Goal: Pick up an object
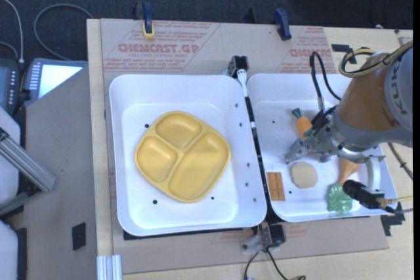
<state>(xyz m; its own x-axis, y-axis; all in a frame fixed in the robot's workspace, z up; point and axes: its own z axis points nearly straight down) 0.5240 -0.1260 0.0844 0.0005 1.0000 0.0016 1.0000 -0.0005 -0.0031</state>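
Two shallow white bins sit side by side on the table (197, 49), whose top is brown board printed with red lettering. The left bin (125, 141) carries a yellow divided plate (182, 155) with three compartments, lying flat and turned at an angle near the bin's middle. The right bin (275, 95) holds the small things.

Over the right bin's far side hangs the arm (377, 105), grey with an orange band, reaching in from the right. Its end effector (314, 149) points down into the bin among the objects; whether it is apart or together I cannot tell, as the wrist hides it.

Just below the end effector lies a pale round cookie-like piece (304, 175), close to it, though contact is unclear. To its left, near the bin's left wall, is a small brown rectangular block (275, 185). A green leafy toy (339, 199) rests near the bin's front right corner. An orange carrot-like toy (303, 124) with a green tip lies above the end effector, and an orange wedge (348, 170) shows to the right of the round piece.
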